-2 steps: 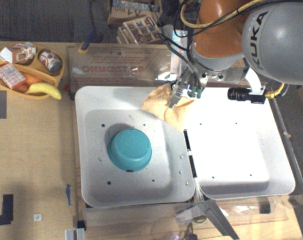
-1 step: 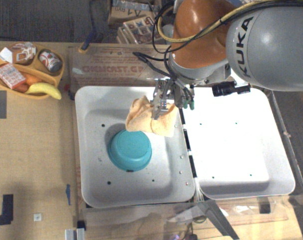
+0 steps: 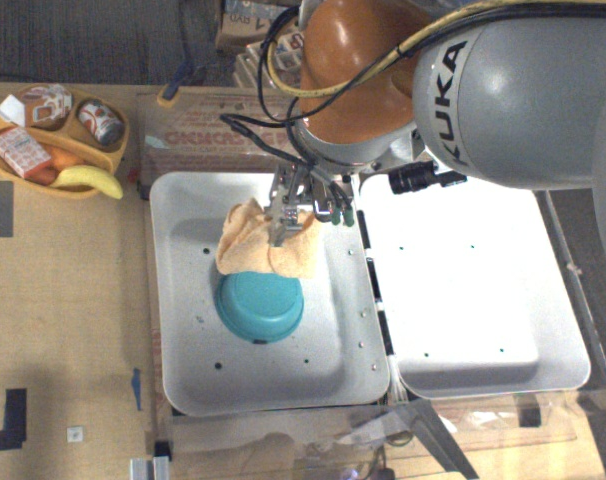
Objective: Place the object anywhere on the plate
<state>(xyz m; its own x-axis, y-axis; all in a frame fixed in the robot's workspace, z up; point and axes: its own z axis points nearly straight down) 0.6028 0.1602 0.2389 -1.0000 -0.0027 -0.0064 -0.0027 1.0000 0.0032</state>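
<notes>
Pincer (image 3: 283, 230): fingers narrow, tips down on tan cloth; grip cannot be confirmed.
Cloth (image 3: 251, 236): tan, crumpled, limp, in left bin (image 3: 183, 368), touching teal plate (image 3: 261, 306) at its far edge.
Risk: thin fabric may slip free on lift, or drape partly off the plate.

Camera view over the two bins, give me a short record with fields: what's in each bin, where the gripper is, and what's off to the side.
left bin: teal round plate, tan crumpled cloth touching its far edge
right bin: white, shallow
gripper: above the tan cloth, left bin
arm: grey, orange band, reaching in from the right
side: yellow tray with banana and packets, far left of bench
</notes>
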